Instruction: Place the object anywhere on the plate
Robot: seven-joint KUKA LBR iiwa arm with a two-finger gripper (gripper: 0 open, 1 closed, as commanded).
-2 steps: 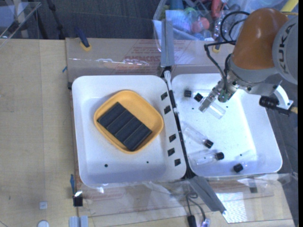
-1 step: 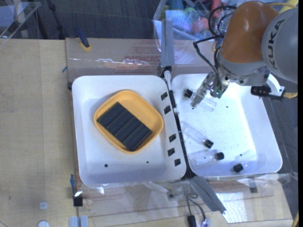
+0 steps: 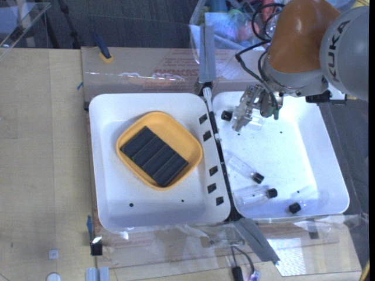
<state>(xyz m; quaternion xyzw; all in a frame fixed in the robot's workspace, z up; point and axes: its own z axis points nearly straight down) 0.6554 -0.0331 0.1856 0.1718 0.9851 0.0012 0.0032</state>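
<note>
Jaws of mine hovering over the right bin (image 3: 328, 157), their state unclear, dark ridged block (image 3: 153, 154) lying on yellow plate (image 3: 186, 136), left bin (image 3: 105, 157)

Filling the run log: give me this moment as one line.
tool: over right bin, upper left | dark ridged block: on yellow plate, left bin | clear vials: right bin floor
</note>
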